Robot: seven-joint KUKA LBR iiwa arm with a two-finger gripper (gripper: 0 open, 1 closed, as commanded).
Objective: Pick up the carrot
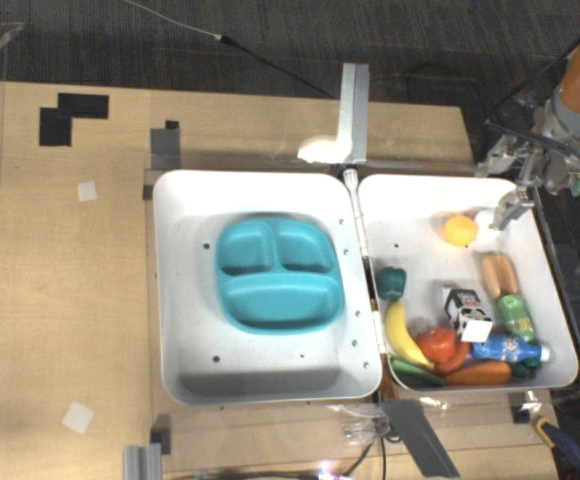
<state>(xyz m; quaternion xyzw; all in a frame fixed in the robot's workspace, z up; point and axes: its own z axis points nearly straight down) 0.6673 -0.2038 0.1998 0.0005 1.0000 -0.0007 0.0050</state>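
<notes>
The carrot [478, 373] is an orange tapered piece lying flat along the near wall of the right bin [410, 203], wedged between a red tomato [437, 346] and a blue bottle [506, 351]. My gripper [505, 184] hangs over the far right corner of that bin, well away from the carrot. Its fingers stand open with nothing between them. The lower fingertip [514, 208] is just right of a yellow lemon [459, 230].
Around the carrot crowd a banana [401, 333], a green cucumber [416, 373], a green bottle [515, 316], a black-and-white box [465, 304] and a sausage roll [497, 272]. A green pepper [390, 282] sits by the divider. The left bin [185, 298] holds a teal divided plate [275, 271].
</notes>
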